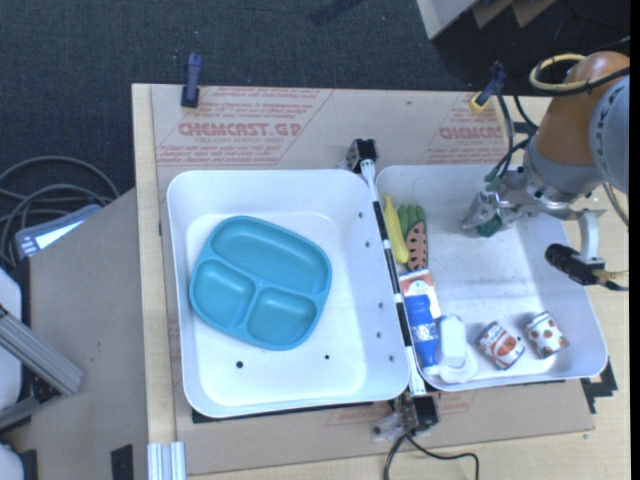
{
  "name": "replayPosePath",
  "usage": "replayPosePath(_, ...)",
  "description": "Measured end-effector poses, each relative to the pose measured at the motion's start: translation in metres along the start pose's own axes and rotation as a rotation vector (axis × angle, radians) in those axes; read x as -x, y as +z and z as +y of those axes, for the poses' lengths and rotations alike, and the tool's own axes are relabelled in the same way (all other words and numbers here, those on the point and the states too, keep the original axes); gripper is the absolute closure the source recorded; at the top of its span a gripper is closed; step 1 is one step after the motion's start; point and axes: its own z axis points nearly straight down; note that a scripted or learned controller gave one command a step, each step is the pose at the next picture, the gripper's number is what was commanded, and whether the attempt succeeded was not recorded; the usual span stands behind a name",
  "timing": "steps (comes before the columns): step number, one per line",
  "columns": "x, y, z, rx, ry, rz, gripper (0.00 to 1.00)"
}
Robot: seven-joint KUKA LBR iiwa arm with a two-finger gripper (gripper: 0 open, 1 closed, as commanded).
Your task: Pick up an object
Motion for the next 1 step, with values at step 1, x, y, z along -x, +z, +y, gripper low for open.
replayPosePath(1,-0.1190,-0.0908,0.0088,-0.001,-0.002,0.004,1.00)
